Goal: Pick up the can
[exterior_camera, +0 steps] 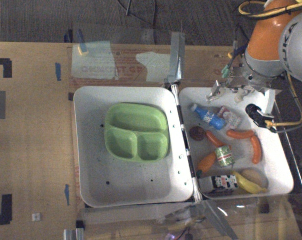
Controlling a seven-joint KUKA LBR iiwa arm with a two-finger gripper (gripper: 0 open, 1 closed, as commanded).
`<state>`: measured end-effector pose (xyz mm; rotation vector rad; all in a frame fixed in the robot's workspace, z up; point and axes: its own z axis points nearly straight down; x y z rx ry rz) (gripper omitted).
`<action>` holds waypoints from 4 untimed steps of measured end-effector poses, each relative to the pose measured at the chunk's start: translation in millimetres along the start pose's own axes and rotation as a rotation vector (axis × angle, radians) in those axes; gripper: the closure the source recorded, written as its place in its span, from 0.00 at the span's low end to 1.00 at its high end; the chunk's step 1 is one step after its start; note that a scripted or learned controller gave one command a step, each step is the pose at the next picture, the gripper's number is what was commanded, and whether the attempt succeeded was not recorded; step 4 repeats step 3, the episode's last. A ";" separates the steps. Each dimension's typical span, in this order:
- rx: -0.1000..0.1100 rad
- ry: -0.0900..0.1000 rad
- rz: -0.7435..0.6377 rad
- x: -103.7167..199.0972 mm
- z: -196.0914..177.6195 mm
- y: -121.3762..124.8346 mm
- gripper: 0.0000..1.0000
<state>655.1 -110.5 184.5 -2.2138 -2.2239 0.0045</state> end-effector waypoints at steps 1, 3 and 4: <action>0.000 0.000 0.000 0.0 0.0 0.0 0.00; -0.009 0.000 -0.146 -32.1 99.1 -134.2 0.00; -0.009 0.000 -0.146 -32.1 99.1 -134.2 0.00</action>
